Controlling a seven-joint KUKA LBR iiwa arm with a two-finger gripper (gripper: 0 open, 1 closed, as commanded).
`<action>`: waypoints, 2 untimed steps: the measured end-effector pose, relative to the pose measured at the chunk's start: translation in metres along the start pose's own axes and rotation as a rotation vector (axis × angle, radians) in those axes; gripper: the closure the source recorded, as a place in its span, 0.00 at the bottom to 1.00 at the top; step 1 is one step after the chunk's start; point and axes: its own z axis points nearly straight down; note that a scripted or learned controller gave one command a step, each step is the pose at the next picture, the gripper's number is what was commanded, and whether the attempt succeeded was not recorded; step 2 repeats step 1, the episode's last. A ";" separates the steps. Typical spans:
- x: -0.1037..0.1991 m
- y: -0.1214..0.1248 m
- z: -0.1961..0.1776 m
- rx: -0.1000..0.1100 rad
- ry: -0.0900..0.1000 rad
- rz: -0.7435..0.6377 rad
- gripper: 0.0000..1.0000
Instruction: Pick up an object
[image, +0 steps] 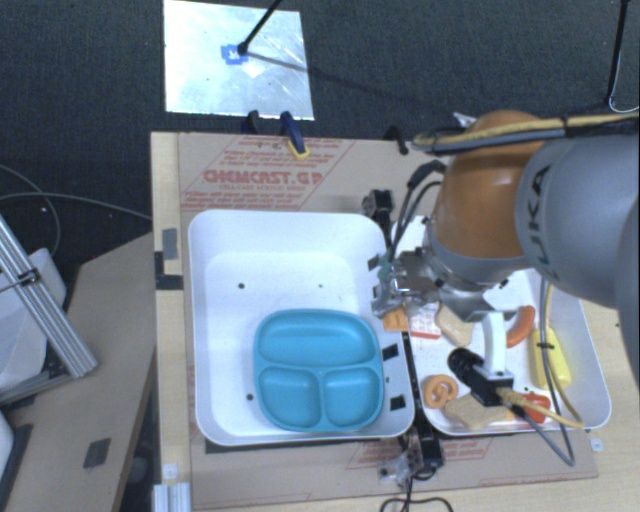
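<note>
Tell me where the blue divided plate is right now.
The blue divided plate lies in the left bin, toward its near right corner, beside the divider between the bins.

My own arm (530, 210) crowds the cluttered right bin (598, 400); left bin (230, 260) lies open behind the blue tray (318, 368)

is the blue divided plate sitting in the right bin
No, the blue divided plate lies in the left bin, while the right bin holds the small food-like items.
</note>
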 end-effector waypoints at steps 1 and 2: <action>-0.027 -0.009 -0.080 -0.004 -0.001 0.005 1.00; -0.027 -0.009 -0.080 -0.004 -0.001 0.005 1.00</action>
